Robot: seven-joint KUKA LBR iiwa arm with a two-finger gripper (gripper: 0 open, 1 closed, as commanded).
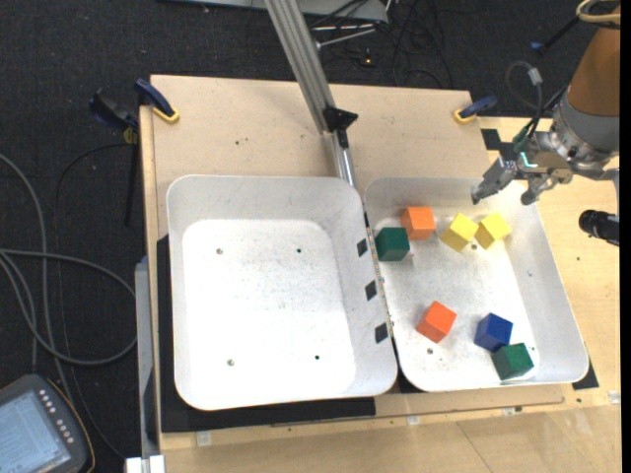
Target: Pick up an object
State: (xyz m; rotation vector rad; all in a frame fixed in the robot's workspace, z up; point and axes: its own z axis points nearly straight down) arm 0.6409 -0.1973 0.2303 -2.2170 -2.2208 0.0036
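The right bin holds several small blocks. An orange block and a green block sit near its far left. Two yellow blocks lie side by side at the far middle. Toward the front are another orange block, a blue block and a green block. My gripper hangs above the bin's far right corner, up and to the right of the yellow blocks. Its fingers are spread, open, with nothing between them.
The left bin stands beside the right one on the wooden bench. A metal pole slants across the far side. Blue and yellow clamps grip the bench's far corners. Cables lie on the dark floor at left.
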